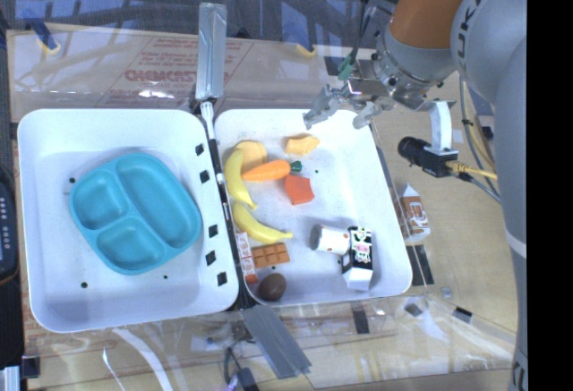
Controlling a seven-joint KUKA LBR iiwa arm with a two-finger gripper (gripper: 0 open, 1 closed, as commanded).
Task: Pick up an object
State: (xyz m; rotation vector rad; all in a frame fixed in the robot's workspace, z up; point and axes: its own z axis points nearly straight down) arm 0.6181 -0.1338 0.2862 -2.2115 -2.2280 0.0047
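Nothing was lifted yet: the claw (338, 110) hung apart and empty above the right bin (387, 201), just beside the orange piece (302, 145)

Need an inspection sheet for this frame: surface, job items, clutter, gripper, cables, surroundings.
Surface: bench with two white bins side by side, left bin and right bin.
Job's things: in the right bin, banana, carrot, orange block, yellow piece, brown bar, dark round item, white cup on its side, small carton.
Clutter: blue divided plate in the left bin.
Gripper: gripper open, holding nothing, above the right bin's far edge.
Cables: cables run beside the arm on the right.
Surroundings: printed clear sheet behind the bins.
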